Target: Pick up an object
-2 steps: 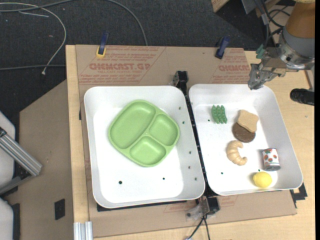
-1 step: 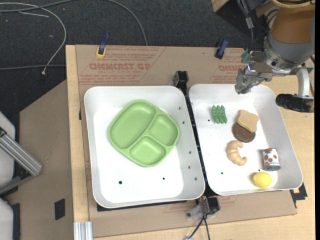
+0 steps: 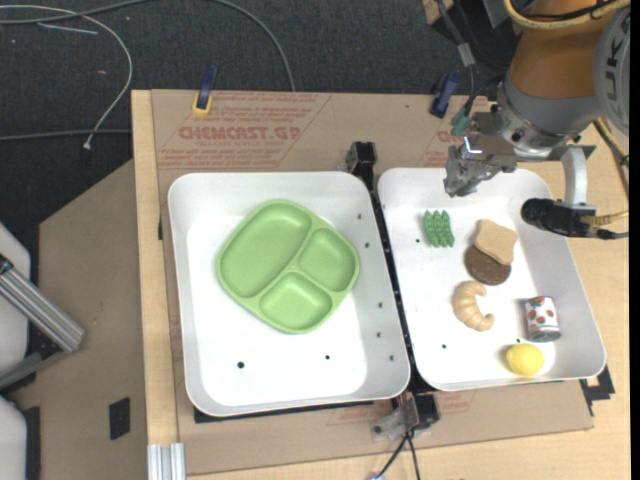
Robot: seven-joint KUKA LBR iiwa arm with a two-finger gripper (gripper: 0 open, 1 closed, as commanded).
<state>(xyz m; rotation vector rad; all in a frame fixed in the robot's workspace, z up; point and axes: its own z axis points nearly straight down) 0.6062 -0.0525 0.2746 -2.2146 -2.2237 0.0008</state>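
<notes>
Closest to the camera, at the bottom edge of the bench, a black clamp with cables (image 3: pixel 408 415) sits where the two white bins meet. Just above it to the right, inside the right bin (image 3: pixel 570 268), a small yellow lemon (image 3: pixel 525 359) lies near the front rim. Beside the lemon, slightly further back, stands a small white can with red marks (image 3: pixel 540 318). To the left of this can lies a pale croissant (image 3: pixel 473 305), and behind the croissant a sandwich-like piece, tan bread on a brown round base (image 3: pixel 490 251), lies close to it. A small green ridged object (image 3: pixel 437 228) lies to the left of the sandwich piece, apart from it. The gripper (image 3: pixel 468 180) hangs over the back rim of the right bin, behind the green ridged object and not touching any of the items; nothing is between its fingers, but how far they are spread I cannot tell from this view. The grey arm with the orange band (image 3: pixel 560 63) comes in from the upper right corner. The left bin (image 3: pixel 200 348) holds a green divided plate (image 3: pixel 288 265) with three compartments, lying tilted near the middle of the bin. Both bins rest on a cardboard sheet with red print (image 3: pixel 240 128).
</notes>
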